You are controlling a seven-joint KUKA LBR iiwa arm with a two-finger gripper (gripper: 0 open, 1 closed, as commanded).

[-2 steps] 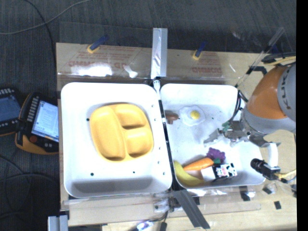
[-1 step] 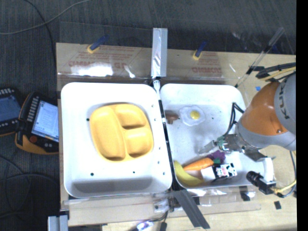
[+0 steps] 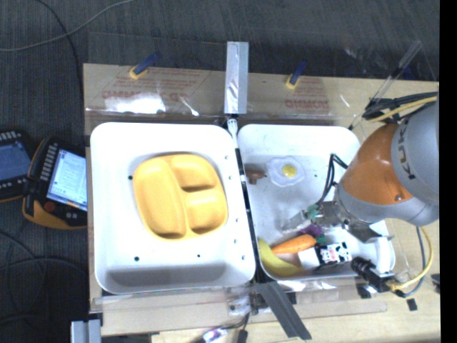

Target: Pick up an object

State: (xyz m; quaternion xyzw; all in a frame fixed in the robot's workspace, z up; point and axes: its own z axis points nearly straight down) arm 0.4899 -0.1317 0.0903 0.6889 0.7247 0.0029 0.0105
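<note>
My claw sits low in the right white plastic bin, over a cluster; spread or pressed together, I cannot tell. Just below-left of it lie the orange toy carrot and yellow toy banana, touching. Risk: crowded pile, so I could nudge things or snag two. Fried-egg toy lies up-left, apart. Far left: yellow divided plastic tray in the left white bin. Wooden bench, dark carpet, handheld pendant.

Banana partly under carrot; arm cut off right.
</note>
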